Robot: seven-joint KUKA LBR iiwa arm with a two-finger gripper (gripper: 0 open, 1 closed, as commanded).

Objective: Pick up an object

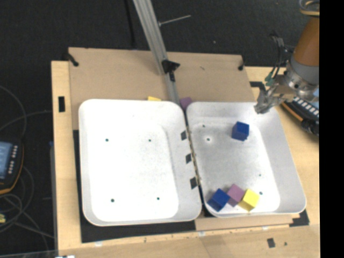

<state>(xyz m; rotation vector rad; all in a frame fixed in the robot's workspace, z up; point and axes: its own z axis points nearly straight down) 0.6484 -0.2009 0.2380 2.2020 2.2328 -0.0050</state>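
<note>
Camera view: gripper [262,107] hangs over top right corner of right bin [279,144]; can't tell how it's set. Nothing seen in it. Blue cube [240,130] lies alone nearby, apart from gripper. Second blue cube [219,199], purple cube [235,193] & yellow cube [250,199] bunch together at bin's near edge.

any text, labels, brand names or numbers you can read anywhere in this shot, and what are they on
None can be read.
The handheld device at the left edge has a lit screen, but whatever it shows is too small and blurred to make out.
The blocks in the right bin and the gripper show no markings.
</note>
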